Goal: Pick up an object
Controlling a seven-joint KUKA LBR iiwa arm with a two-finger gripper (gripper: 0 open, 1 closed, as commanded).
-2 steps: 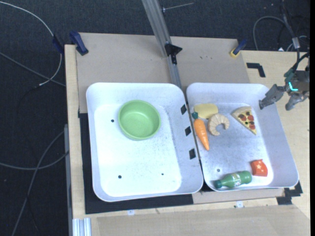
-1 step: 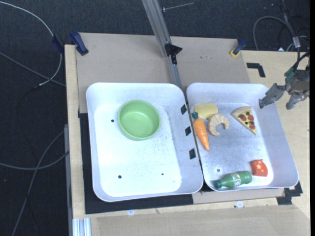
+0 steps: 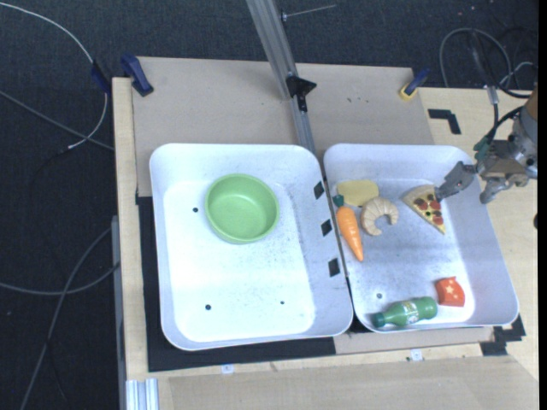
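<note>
The right bin (image 3: 479, 254) holds a pizza slice (image 3: 426, 207), a croissant (image 3: 380, 215), an orange carrot (image 3: 349, 232), a yellow wedge (image 3: 357, 192), a small red piece (image 3: 450, 291) and a green bottle (image 3: 406, 313) lying on its side by the front rim. My gripper (image 3: 472, 186) hangs over the bin's far right corner, just right of the pizza slice. It is open, its two dark fingers spread apart with nothing between them.
A green bowl (image 3: 243, 207) sits in the left bin (image 3: 179, 314). A metal pole (image 3: 273, 32) slants up from between the bins at the back. Cables trail over the dark floor on the left and top right.
</note>
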